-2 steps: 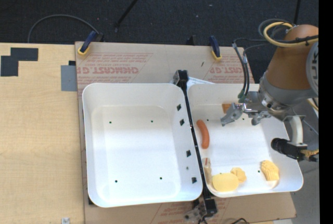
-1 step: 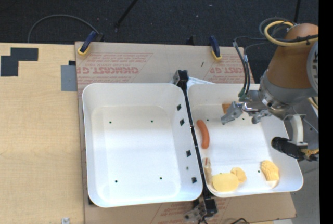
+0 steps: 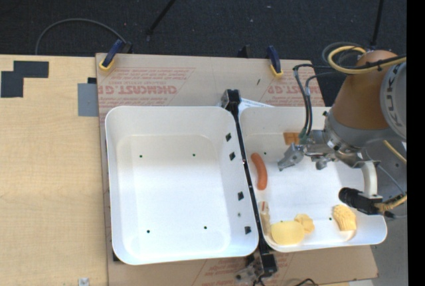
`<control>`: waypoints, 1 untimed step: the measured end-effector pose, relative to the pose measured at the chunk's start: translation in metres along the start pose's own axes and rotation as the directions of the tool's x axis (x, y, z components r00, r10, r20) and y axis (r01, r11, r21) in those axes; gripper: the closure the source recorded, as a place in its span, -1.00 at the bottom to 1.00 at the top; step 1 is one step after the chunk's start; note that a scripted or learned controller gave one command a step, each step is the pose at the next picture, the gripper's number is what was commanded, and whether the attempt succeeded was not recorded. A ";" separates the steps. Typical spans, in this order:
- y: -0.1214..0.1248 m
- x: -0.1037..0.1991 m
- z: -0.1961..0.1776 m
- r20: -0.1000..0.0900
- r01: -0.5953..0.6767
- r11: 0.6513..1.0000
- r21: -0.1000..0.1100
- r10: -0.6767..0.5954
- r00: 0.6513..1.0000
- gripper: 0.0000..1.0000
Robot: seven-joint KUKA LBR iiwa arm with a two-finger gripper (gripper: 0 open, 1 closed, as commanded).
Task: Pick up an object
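While the gripper (image 3: 290, 160) hangs with fingers parted, grasping nothing, the hot dog (image 3: 259, 171) lies just left of it in the right bin (image 3: 372, 235), long axis far-to-near; corn cob (image 3: 344, 217) and yellow toys (image 3: 290, 230) sit nearer.

Two bins (image 3: 172, 125) of smooth, slightly glossy white plastic rest on matt brown cardboard (image 3: 172, 82) over a pale wood-grain bench (image 3: 46, 172). The gripper (image 3: 292, 158) appears dull grey metal; the sausage (image 3: 259, 170) looks glossy, smooth orange plastic.

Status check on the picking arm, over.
Gripper low over right bin, nothing seen held. Sausage lies just beside it. Yellow pieces at near edge.
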State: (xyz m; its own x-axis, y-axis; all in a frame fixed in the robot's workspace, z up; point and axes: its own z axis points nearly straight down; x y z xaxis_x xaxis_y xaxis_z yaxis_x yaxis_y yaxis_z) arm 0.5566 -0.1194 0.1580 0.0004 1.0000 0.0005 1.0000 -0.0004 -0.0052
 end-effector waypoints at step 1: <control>0.004 0.004 0.044 0.000 0.001 1.000 -0.001 -0.001 1.000 -1.00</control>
State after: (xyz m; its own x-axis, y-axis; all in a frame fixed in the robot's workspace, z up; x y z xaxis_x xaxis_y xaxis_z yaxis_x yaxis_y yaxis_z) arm 0.5604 -0.1156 0.1136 -0.0010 1.0000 0.0006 1.0000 0.0010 -0.0045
